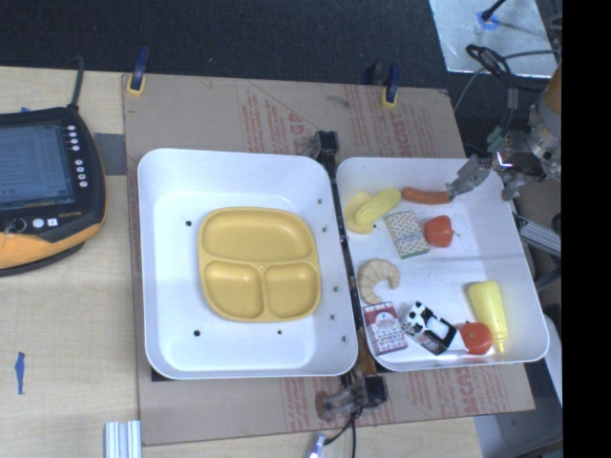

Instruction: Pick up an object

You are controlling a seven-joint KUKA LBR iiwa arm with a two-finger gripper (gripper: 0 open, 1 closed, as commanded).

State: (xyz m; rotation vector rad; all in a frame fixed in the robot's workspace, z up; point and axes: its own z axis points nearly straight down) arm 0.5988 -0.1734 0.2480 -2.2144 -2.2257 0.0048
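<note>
The right bin (506, 256) holds several toy items: an orange sausage (425, 196), a yellow corn cob (374, 208), a patterned card (406, 233), a red tomato (438, 231), a croissant (381, 275), a red box (384, 329), a black-and-white cow (427, 327), a yellow bottle (487, 311) and a red piece (475, 338). My gripper (489, 181) hangs over the bin's far right corner, open, with nothing between its fingers. Its left finger (469, 176) is just right of the sausage's end.
The left bin (162, 256) holds a yellow divided plate (260, 262). A control tablet (43, 184) lies on the bench at the far left. Clamps (389, 82) hold the cardboard at the back edge.
</note>
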